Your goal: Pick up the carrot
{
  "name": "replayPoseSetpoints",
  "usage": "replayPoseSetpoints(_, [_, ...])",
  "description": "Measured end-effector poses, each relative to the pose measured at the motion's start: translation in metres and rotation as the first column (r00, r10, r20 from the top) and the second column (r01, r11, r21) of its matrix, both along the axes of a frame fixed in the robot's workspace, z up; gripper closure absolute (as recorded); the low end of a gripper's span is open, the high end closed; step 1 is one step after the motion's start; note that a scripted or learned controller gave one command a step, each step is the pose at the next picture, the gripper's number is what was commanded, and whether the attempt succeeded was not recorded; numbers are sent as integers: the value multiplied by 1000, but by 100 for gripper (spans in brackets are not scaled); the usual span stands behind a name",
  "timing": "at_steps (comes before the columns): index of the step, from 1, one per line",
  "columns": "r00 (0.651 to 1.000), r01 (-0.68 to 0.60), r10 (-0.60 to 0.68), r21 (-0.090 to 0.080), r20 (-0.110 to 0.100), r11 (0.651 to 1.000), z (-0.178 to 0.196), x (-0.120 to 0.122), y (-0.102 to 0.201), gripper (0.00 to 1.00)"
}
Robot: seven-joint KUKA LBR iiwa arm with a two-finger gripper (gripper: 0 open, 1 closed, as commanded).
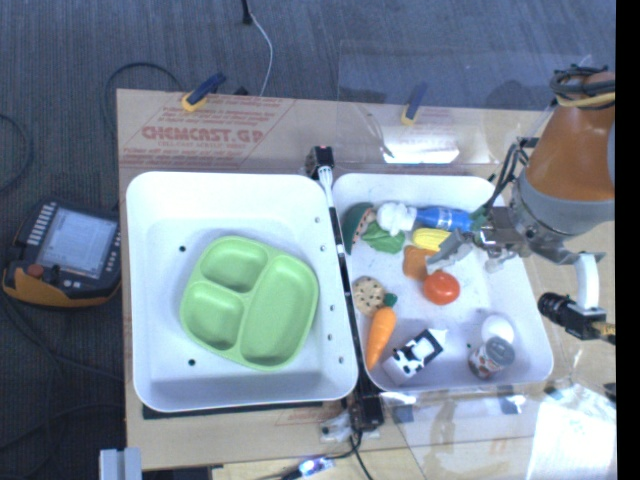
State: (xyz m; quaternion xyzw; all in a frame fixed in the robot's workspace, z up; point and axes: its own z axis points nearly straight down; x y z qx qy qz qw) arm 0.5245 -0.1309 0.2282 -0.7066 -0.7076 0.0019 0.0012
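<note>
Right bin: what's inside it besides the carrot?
Right bin holds the carrot, a cookie, tomato, corn, blue bottle, black-and-white toy and a can. The gripper covers part of the pile.

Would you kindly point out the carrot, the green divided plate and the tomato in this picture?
carrot (379, 334): camera view, middle of its orange body, in the right bin.
green divided plate (250, 299): camera view, ridge between its compartments, in the left bin.
tomato (441, 287): camera view, centre of its red top.

Note green divided plate (250, 299) in bin far left of claw; tomato (441, 287) just below claw; cookie (367, 293) beyond it.
</note>
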Motion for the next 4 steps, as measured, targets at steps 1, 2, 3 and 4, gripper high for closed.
replayPoseSetpoints(1, [999, 49, -49, 3, -9, 999, -48, -44, 65, 0])
replayPoseSetpoints(2, [1000, -18, 18, 3, 0, 1000, -106, -41, 37, 0])
replayPoseSetpoints(3, [940, 340, -340, 8, 8, 940, -138, -38, 27, 0])
replayPoseSetpoints(4, [940, 340, -341, 5, 14, 940, -127, -36, 26, 100])
